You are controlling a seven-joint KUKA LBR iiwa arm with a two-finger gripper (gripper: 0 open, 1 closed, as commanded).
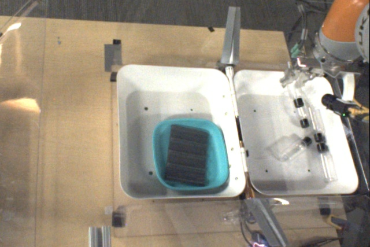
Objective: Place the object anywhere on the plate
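Note:
A dark grey ribbed block (187, 154) lies flat on the teal plate (218, 150), which sits in the front part of the left bin (133, 124). My gripper (308, 153) hangs over the right bin (260, 107), well to the right of the plate. Its clear fingers (300, 118) stand open, and nothing is between them. The orange band of the arm (347, 6) shows at the upper right.
A grey metal post (231, 34) stands behind the seam between the two bins. Small clamps (114, 55) sit on the wooden bench (58, 142) by the left bin. Cables run along the right edge near the arm.

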